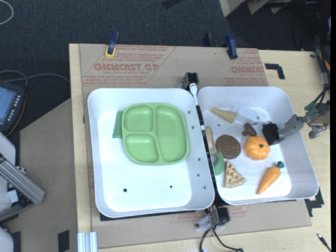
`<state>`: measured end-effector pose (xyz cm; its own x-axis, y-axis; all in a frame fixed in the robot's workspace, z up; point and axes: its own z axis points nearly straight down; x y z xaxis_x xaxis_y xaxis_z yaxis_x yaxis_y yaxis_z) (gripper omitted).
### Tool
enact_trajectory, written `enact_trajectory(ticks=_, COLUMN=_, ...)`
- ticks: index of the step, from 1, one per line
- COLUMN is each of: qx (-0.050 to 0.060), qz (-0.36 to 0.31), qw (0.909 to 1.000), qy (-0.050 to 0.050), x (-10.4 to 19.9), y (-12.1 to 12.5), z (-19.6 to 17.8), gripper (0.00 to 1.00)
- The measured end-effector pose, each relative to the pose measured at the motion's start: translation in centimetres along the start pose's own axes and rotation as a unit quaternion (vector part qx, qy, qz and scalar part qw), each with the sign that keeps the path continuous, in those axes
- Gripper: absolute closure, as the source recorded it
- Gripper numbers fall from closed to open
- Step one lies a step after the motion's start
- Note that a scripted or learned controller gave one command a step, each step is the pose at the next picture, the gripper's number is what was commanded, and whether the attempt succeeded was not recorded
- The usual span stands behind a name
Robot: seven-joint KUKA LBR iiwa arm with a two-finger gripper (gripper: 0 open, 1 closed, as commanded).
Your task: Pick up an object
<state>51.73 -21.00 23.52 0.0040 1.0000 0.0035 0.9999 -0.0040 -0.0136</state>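
Observation:
The right white bin [299, 161] holds several toy foods. An orange pumpkin [257, 148] lies near its middle, with a brown round cookie [228, 146] to its left. A carrot [269, 178] and a pizza slice [234, 175] lie nearer the front. At the back are a tan cone [224, 114], a clear plastic piece [253, 112] and a small brown item [249, 129]. My gripper [294, 125] reaches in over the bin's right rim, just right of and above the pumpkin, and nothing shows held in it.
The left white bin [105, 156] holds a green divided plate [155, 133]. A pale stick [210, 138] and a green piece [218, 165] lie along the right bin's left wall. Clamps and cables sit at the bench edges.

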Motion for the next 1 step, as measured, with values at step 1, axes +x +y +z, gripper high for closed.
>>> enact_trajectory(ticks=1, qx=-0.007, qz=-0.002, qw=1.0000, qy=-0.002, x=0.07, y=0.27, z=-0.73, gripper=0.00)
